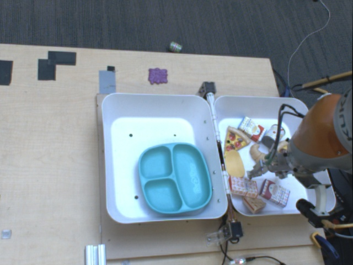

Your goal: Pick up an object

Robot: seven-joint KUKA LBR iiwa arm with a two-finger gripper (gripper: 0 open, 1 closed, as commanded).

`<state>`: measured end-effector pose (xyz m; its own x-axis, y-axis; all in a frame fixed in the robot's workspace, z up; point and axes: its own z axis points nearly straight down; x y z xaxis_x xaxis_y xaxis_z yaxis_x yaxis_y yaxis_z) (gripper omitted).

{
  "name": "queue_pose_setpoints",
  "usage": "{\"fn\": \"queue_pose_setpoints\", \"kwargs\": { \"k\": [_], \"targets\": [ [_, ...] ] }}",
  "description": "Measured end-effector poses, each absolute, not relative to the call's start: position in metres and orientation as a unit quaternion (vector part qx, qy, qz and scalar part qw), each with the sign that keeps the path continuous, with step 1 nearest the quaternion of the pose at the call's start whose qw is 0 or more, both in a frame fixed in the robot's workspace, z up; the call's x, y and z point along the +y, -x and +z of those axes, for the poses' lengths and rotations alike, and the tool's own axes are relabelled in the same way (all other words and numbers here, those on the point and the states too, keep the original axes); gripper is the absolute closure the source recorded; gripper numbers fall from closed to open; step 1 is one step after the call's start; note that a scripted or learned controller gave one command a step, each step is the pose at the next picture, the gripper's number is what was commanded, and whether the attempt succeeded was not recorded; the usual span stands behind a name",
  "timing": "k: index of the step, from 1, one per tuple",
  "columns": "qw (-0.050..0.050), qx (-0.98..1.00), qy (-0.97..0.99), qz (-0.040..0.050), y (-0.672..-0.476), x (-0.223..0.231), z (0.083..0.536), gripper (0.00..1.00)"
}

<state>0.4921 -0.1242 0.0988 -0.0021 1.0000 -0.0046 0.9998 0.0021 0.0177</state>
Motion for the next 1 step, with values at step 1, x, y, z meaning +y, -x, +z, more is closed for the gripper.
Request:
{"fn": "queue_pose_setpoints", "kwargs": {
  "k": [1],
  "targets": [
    [0.005,0.708,-0.706,0.0027,-0.4898,-0.0844,0.0875,0.00]
  ]
}}
